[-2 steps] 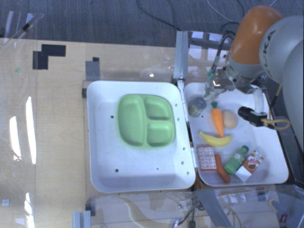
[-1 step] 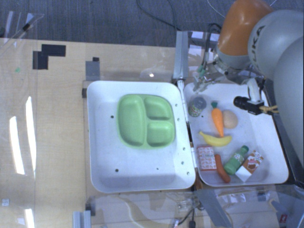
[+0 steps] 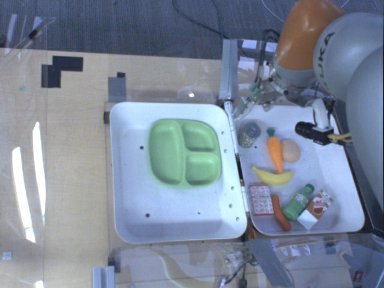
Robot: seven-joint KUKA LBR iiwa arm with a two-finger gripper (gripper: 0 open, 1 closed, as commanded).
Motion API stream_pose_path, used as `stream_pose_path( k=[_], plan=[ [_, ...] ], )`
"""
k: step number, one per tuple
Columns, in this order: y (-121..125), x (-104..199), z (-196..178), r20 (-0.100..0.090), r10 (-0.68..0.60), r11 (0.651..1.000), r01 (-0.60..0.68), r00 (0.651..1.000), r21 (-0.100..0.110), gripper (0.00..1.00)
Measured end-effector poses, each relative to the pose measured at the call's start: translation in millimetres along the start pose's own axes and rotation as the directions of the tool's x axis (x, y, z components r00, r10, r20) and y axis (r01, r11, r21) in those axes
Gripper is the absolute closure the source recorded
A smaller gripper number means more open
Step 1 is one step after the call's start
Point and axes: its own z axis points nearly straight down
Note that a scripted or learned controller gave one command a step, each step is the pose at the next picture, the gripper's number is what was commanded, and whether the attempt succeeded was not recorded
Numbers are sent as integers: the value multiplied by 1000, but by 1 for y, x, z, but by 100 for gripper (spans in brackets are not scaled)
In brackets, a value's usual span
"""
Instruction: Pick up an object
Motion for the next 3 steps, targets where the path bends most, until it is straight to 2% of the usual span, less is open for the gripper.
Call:
stream_pose_path(
  k=[1, 2, 3],
  plan=[
    [-39, -39, 1, -1, -54, 999, 54, 999, 2, 0],
    [-70, 8, 1, -3, -195, 981, 195, 981, 3, 0],
    [-118, -26, 97, 2, -360, 933, 360, 933, -2, 0]
  ],
)
